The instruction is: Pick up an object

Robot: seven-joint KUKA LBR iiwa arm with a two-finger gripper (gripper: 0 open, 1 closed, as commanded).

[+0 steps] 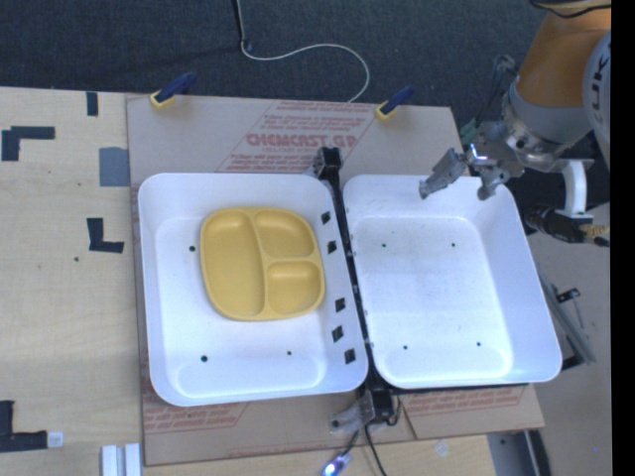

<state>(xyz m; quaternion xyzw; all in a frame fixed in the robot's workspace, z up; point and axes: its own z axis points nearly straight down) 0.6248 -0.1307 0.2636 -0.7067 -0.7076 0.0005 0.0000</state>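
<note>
A yellow plate (263, 263) with three compartments lies flat in the left bin (169, 266), sitting in the upper middle of that bin's floor. The plate is a rounded rectangle, only slightly wider than tall, and it is turned a little so its edges are not square with the bin walls. Its one large compartment lies along the left side, and two smaller ones are stacked on the right, one nearer the far wall and one nearer the front. The right bin (516, 296) sits just beside the left one, their inner walls touching along a black strip with small black clips. The right bin's floor shows only faint grey specks and a few dark dots. The tool (461, 174) hangs over the far right corner of the right bin, well apart from the plate, with its two fingers spread apart and nothing between them. Above it is the grey wrist with the orange band (561, 53). Both bins rest on a sheet of brown cardboard (288, 132) on the wooden bench (60, 345). Red printing on the cardboard reads roughly "CHEMCAST GP", with smaller lines too blurred to read. Two clamps with yellow and blue handles (174, 89) hold the cardboard's far edge, and a thin white cable (317, 53) curls behind it.
</note>
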